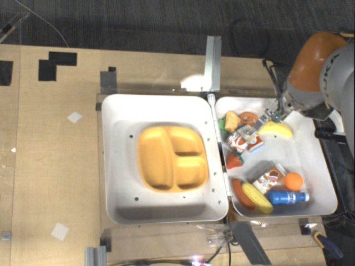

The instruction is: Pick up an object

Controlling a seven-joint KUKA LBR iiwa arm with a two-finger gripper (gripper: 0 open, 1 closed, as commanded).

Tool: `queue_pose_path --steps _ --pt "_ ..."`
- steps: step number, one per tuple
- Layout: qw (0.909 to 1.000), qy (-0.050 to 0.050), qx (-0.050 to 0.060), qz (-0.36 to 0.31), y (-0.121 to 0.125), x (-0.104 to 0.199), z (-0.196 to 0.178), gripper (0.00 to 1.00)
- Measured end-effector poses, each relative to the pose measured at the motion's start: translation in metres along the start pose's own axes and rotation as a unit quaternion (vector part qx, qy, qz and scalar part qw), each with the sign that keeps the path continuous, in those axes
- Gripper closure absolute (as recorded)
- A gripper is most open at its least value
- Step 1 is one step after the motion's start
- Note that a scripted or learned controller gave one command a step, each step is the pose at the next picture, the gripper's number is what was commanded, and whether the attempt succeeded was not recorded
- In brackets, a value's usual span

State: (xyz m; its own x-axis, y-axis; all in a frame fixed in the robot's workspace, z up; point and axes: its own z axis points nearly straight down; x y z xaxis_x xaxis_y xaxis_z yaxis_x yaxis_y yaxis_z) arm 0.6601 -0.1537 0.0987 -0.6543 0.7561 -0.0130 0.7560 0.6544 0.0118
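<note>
In the right bin (327, 170), the end effector (270, 117) hovers low, poised for a grab. Just beside it lies a yellow banana (277, 129); whether its grip is spread, I cannot tell.

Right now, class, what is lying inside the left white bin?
The left white bin holds one yellow compartment tray with three empty sections, roughly centred. Whatever lies beneath the tray is covered and cannot be seen.

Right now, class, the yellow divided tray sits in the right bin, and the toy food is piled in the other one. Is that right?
One detail is wrong. The camera view shows the yellow divided tray in the left bin, not the right. The toy food, including the corn cob and blue bottle, lies in the right bin.
</note>
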Motion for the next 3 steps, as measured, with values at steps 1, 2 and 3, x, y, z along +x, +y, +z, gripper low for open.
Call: queue_pose_path --steps 1,2,3 --pt "0.9999 -0.007 -0.006 -0.005 0.005 -0.002 -0.016 1.0" --pt "0.9838 0.002 0.002 0.179 0.032 0.027 -0.094 1.0" --pt "0.9684 0.002 0.002 0.249 0.043 0.07 -0.161 1.0"
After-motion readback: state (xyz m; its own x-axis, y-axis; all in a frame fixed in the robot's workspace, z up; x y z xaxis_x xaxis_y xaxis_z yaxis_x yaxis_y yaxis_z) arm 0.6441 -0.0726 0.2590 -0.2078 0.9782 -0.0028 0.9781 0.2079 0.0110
